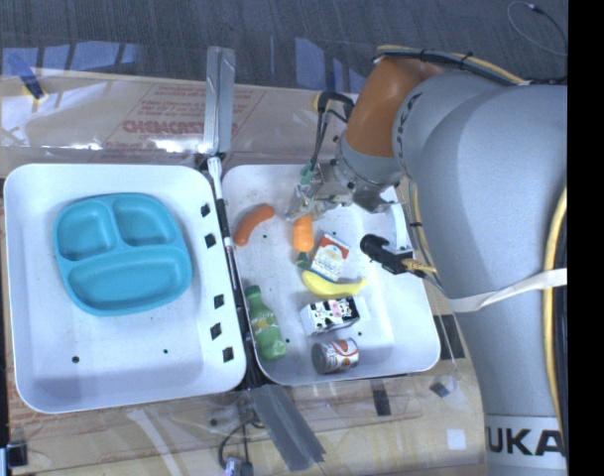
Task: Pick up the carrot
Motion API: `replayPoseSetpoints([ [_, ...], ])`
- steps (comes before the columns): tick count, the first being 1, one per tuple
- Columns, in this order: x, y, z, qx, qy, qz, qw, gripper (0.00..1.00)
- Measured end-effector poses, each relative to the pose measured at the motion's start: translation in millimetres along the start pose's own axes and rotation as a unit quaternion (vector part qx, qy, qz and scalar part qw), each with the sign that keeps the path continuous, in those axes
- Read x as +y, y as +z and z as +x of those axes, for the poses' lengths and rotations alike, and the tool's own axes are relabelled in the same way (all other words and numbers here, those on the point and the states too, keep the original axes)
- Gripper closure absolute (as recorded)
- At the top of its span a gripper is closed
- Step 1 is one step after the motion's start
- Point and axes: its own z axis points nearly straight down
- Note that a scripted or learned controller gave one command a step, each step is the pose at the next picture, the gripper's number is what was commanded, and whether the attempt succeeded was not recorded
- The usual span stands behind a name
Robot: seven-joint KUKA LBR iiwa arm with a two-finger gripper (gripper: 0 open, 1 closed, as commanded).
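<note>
The grey arm (pixel 480 216) reaches in from the right, its orange band (pixel 381 107) sitting over the far edge of the right bin (pixel 413 350). The gripper (pixel 316 194) hangs low over the far part of that bin, but whether it is open or closed cannot be told, since the wrist hides much of it. The carrot (pixel 302 234) lies on the bin floor just near of the gripper, a short orange piece standing roughly lengthwise; nothing shows it being held. To its left, near the bin's left wall, lies an orange sausage-shaped item (pixel 253 223), set at a slant. Just right of and near to the carrot is a small red and white carton (pixel 329 259), and a yellow banana (pixel 331 285) curves beside it on the near side. Nearer still sit a black and white carton (pixel 330 314) and a tin can (pixel 335 355) on its side. A green bottle (pixel 265 322) lies along the left wall. The left bin (pixel 44 365) bears a blue divided plate (pixel 123 252).
</note>
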Motion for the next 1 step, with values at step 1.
replayPoseSetpoints([
  [1, 5.7, -91.2, 104.2, 0.0, -0.006, -0.002, 1.0, 1.0],
])
